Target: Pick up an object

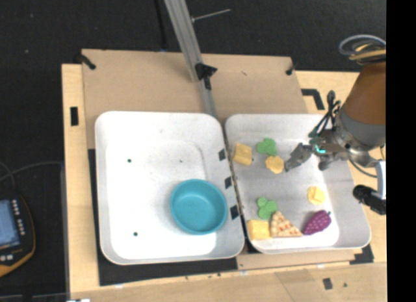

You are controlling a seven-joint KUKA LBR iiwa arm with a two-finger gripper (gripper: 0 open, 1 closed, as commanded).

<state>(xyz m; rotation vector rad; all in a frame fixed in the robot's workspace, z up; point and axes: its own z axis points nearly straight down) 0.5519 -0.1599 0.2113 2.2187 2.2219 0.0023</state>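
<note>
The hand (298, 157) hangs low over the right bin (344, 239), and the small yellow piece (275, 163) lies just beside its tip on the left, a shade nearer the viewer, close by the green piece (266, 146) at the bin's far left. Its dark fingers point left and down toward that yellow piece, but at this slant I cannot tell how far apart they stand, and nothing appears between them. The reach looks to me like a short one leftward and down.

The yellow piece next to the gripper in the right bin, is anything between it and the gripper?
Nothing visible does. The gripper sits just right of the yellow piece, with no other item between them; the green piece lies just above, off that line.
</note>
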